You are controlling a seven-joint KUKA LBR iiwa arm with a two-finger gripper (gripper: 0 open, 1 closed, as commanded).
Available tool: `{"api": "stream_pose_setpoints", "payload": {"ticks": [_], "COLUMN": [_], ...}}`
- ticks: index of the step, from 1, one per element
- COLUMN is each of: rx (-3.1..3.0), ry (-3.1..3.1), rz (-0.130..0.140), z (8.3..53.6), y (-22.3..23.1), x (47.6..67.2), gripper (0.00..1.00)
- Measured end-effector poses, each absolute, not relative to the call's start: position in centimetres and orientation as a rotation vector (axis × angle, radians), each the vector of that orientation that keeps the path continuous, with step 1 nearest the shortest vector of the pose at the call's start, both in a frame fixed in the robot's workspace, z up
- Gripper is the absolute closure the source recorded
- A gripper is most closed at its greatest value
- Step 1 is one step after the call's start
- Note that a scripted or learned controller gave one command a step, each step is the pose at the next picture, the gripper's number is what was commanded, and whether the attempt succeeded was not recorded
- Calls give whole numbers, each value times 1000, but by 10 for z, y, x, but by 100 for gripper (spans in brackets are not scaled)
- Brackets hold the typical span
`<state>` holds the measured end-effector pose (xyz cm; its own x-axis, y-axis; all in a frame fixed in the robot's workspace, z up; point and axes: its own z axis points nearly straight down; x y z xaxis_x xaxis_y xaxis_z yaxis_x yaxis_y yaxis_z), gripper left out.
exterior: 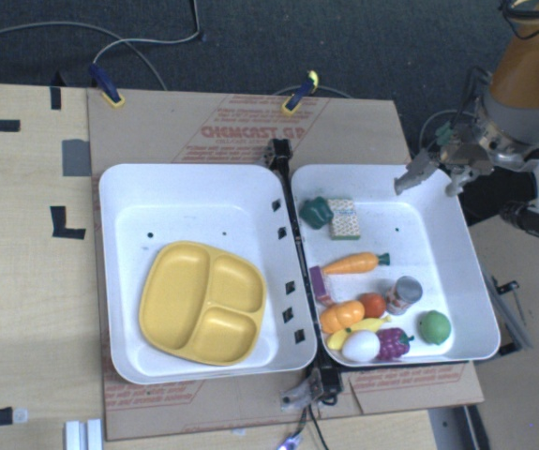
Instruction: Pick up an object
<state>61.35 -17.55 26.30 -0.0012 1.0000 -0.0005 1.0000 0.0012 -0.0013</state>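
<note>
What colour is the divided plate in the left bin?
Yellow; the divided plate shows plainly in the camera view.

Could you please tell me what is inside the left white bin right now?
The left bin holds one yellow divided plate, lying flat with three compartments. Whatever lies beneath the plate is covered and cannot be seen.

Arm (522,73) cut off at right edge, purple item (318,284) half hidden behind bin divider (294,251)

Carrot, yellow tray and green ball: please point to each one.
Carrot (351,264), camera view, middle of its orange body.
Yellow tray (203,302), camera view, central divider.
Green ball (434,326), camera view, its centre.
</note>
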Motion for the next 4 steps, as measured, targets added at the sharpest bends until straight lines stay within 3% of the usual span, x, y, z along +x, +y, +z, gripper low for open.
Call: {"api": "stream_pose_setpoints", "payload": {"ticks": [1, 2, 3, 4], "rx": [-2226, -2236, -2224, -2217], "ry": [-2225, -2229, -2224, -2219], "rz": [3, 2, -1, 14], "z": [113, 103, 86, 86], "y": [-130, -117, -100, -97], "x": [651, 645, 607, 645], "gripper": [0, 0, 0, 0]}}
